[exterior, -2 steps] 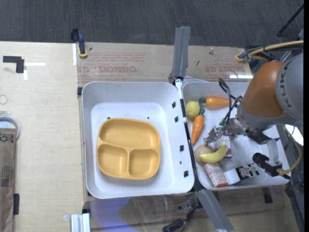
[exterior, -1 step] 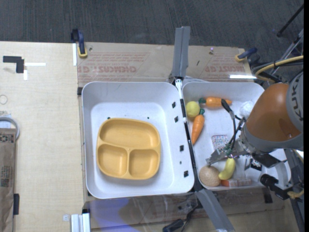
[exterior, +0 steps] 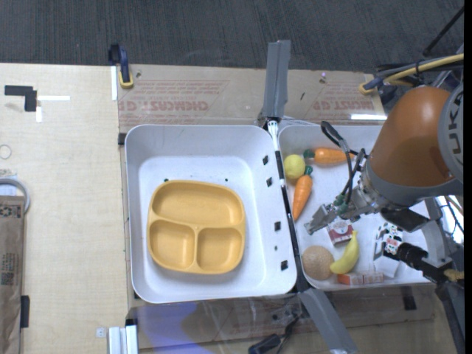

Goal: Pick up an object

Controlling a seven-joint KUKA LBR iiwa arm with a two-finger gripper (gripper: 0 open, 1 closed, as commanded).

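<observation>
The right bin (exterior: pixel 289 135) holds several toy foods. A yellow lemon (exterior: pixel 294 166) lies at its far left, with one orange carrot (exterior: pixel 302 194) just below it and another carrot (exterior: pixel 332 155) to its right. A banana (exterior: pixel 348 254), a tan round ball (exterior: pixel 318 261) and a red-and-white packet (exterior: pixel 340 233) lie near the front. My gripper (exterior: pixel 321 217) hangs low over the bin's middle, just right of the lower carrot and above-left of the packet. I see nothing held in it.
The left bin (exterior: pixel 140 198) holds a yellow divided plate (exterior: pixel 197 226). A black-and-white cow toy (exterior: pixel 389 240) and a pink block (exterior: pixel 363 278) lie at the right bin's front right. The arm's orange band (exterior: pixel 413 142) covers the bin's right side.
</observation>
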